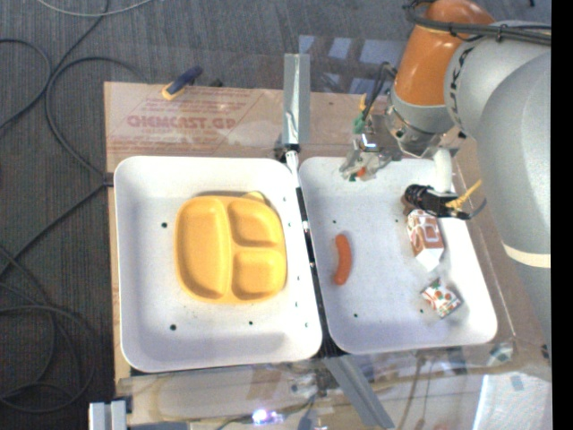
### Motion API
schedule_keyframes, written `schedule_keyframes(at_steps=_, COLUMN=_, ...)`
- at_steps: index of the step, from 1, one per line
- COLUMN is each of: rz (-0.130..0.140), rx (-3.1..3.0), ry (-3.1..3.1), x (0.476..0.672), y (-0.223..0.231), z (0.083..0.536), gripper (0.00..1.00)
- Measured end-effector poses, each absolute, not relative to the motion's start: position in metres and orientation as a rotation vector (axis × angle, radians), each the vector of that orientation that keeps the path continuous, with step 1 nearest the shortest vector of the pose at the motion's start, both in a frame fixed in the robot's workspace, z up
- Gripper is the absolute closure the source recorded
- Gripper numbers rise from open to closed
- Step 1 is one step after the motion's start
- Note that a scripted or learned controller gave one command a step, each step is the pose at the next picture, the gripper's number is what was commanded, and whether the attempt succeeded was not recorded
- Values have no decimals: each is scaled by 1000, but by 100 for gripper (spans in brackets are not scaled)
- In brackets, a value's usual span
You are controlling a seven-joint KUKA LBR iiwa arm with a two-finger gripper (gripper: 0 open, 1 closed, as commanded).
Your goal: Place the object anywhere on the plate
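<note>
The gripper (359,169) hangs over the far left corner of the right bin (385,227), just above the white floor there. From this angle I cannot tell whether it is open or closed, and nothing can be seen held in it. The grey arm (501,106) with its orange band comes in from the right and far side.

Nearer than the gripper, and apart from it, an orange sausage (342,259) lies on the floor of the right bin, close to its left wall, with its length running far to near. On the right side of the same bin sit two small red and white cartons. One carton (426,237) is at mid depth, and the second carton (440,299) lies nearer, close to the near right corner. The two are near each other but not touching.

The left bin (134,267) holds a yellow plate (215,249) around its middle. The plate is divided into one long section on the left and two smaller sections on the right. The sausage and the plate are in different bins, with the bin walls between them.

Both bins rest on a sheet of cardboard (197,124). A small blue and yellow thing (182,81) lies at its far edge. Cables (54,141) trail over the carpet to the left.
</note>
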State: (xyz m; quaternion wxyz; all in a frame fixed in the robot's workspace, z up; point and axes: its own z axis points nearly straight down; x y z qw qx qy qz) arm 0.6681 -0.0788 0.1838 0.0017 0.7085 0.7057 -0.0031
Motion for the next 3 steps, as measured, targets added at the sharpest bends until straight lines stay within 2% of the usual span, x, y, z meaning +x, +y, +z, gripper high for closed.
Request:
schedule_keyframes(at_steps=1, rz=-4, rx=2313, ry=2128, x=630, y=11, z=198, gripper=100)
schedule_keyframes(at_steps=2, rz=-7, rx=2324, ry=2119, x=581, y=77, z=182, gripper=100)
schedule_keyframes(at_steps=3, rz=-7, rx=2325, ry=2119, x=581, y=77, z=182, gripper=0)
